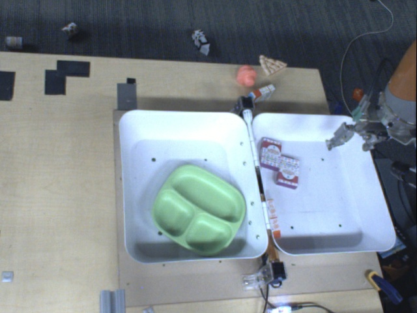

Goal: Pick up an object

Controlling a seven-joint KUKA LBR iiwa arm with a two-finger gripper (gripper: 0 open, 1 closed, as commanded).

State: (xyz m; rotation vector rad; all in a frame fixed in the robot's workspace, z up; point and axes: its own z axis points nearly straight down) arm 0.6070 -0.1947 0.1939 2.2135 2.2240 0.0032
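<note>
Two white bins (130, 175), green tray (199, 207), two packets (279, 163), pincer (352, 139)

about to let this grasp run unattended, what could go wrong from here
1. The gripper hangs at the right bin's far right edge, apart from the two small red and white packets, so a straight descent would probably close on bare bin floor.
2. The packets lie flat and touching; the jaws might slide off or drag both.
3. The green divided tray looks too wide to pinch.
</note>
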